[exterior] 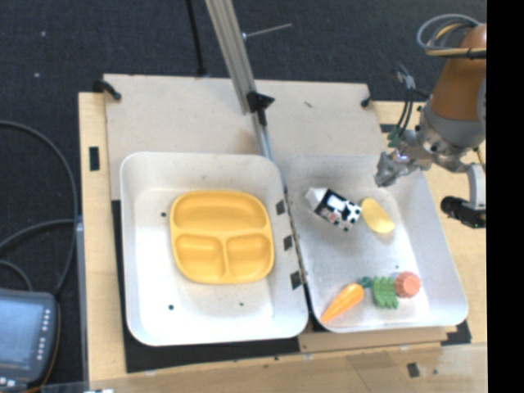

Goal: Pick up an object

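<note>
Yellow oval piece point(377, 216); grey metal gripper point(388, 173) nearby.

the desk point(94, 219) was a pale wooden top standing over a dark carpeted floor point(82, 23), with a lighter board point(188, 113) laid across its far part. two shallow white bins sat side by side on it: the left bin point(139, 301) and the right bin point(434, 244), their inner edges touching. a slanted metal rail point(233, 47) rose from the board just behind where the bins met.
</note>
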Controlling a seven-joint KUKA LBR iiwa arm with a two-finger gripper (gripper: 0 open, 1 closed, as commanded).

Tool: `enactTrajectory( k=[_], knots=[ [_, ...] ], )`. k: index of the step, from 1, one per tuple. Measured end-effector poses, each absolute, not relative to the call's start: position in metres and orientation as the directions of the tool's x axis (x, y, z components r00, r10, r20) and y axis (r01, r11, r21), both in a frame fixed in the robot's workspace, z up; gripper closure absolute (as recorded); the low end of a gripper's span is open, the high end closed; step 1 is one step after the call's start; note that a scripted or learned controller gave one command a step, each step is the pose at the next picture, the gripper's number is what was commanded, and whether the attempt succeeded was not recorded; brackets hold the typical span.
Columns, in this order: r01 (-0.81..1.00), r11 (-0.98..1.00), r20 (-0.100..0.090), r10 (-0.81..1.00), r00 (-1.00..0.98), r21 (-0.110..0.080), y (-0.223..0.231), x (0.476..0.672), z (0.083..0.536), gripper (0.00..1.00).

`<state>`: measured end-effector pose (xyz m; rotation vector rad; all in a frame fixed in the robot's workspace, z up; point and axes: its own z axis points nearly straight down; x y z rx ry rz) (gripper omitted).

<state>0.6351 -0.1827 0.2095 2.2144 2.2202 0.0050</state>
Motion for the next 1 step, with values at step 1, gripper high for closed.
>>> enactTrajectory(
  k=[1],
  knots=[
    [1.0, 0.002, -0.001, 1.0, -0.002, 0.004, -0.1841, 0.6359, 0.2335, 1.0]
  ],
)
